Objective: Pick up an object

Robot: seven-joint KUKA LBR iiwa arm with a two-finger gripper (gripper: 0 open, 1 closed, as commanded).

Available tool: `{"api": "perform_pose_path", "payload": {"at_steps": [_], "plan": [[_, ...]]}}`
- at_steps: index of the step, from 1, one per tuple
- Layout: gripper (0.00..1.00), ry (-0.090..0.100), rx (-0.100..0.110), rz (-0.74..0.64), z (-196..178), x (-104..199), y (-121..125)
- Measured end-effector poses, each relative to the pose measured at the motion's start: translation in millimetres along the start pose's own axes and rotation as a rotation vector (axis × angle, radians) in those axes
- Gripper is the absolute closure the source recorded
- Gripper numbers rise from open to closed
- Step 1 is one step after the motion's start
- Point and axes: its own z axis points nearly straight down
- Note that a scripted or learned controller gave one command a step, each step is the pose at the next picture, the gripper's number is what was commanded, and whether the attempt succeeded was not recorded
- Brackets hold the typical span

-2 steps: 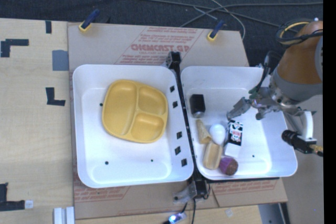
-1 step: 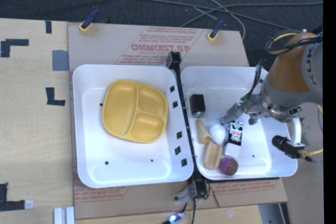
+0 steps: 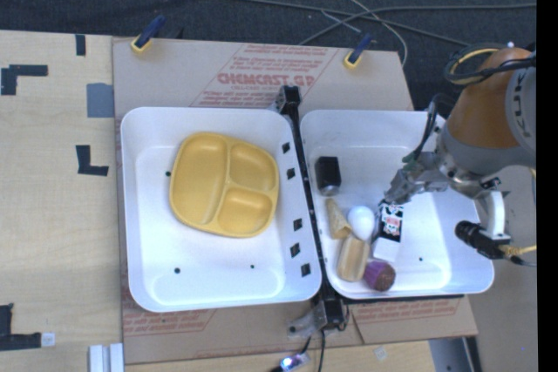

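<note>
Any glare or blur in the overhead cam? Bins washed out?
Camera view: white bins bright, near blown out, rims still readable; yellow plate evenly lit, soft sheen; small items by the hand soft and low in detail; top floor dark.

A divided plate [image 3: 224,185] lies in the left bin [image 3: 139,213]; 5 small objects cluster in the right bin [image 3: 436,261].
</note>
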Motion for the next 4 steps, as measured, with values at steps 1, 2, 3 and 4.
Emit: {"api": "perform_pose_path", "payload": {"at_steps": [1,2,3,4], "plan": [[1.0,-0.002,-0.006,0.001,-45,-3,7],[1.0,-0.002,-0.008,0.0,-104,6,12],[1.0,-0.001,-0.004,0.001,-126,6,12],[1.0,0.0,-0.001,-0.002,-106,57,11]]}}
